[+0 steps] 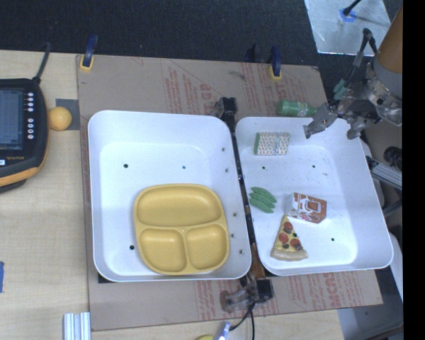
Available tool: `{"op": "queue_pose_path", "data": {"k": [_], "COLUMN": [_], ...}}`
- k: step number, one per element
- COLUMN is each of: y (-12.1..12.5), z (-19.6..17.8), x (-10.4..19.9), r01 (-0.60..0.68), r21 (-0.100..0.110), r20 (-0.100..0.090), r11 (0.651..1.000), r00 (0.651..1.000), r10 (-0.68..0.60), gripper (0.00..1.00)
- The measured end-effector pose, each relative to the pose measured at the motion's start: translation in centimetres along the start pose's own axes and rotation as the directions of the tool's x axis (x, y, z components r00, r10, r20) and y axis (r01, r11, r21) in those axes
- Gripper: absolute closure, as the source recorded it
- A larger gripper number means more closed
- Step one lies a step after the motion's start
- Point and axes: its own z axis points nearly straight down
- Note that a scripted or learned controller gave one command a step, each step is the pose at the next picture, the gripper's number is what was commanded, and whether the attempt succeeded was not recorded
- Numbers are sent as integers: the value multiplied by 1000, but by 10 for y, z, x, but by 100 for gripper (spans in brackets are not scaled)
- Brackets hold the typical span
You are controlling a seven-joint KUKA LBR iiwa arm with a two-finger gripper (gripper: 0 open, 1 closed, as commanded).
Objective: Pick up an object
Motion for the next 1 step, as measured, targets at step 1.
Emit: {"op": "queue_pose_path", "data": {"k": [1], "y": [-16], "z": [131], "x": [-9], "r01": [0], "r21": [5], "r20": [0], "r11": [1000], "r00": [1000], "r10": [0], "gripper": [0]}}
